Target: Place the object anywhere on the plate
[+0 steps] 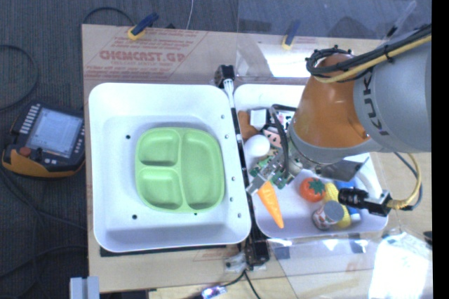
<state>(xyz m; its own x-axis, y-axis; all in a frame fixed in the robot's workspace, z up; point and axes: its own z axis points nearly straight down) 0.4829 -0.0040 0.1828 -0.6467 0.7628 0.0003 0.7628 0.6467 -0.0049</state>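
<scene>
Off the counter's left edge, on the floor, lay my handheld controller (43,138), its screen up and within an operator's reach. The counter (112,59) itself was covered by a brown sheet printed in red, which I read as "CHEMCAST GP"; blue clips (142,24) pinned it at the far edge, I judged to keep it flat.

The left bin (105,171) held only the green plate (180,169), a three-compartment tray set near the bin's middle, so anything could be dropped onto it from above.

Across the rims where the two bins met, the right bin (295,231) held the loose objects. A white egg (257,146) sat by its left wall, and an orange carrot (270,203) lay slanted toward the near left corner. My claw (272,170) hung over that left side, just above the carrot's thick end. Whether it was spread or pinching anything, I could not tell, since my wrist hid it. I took the carrot as the object to move; it was in the right bin, not on the plate.

Further right lay a tomato (313,189) and a small can (327,217) beside something yellow. On my grey arm (400,104), part of "KUKA" could be read.
</scene>
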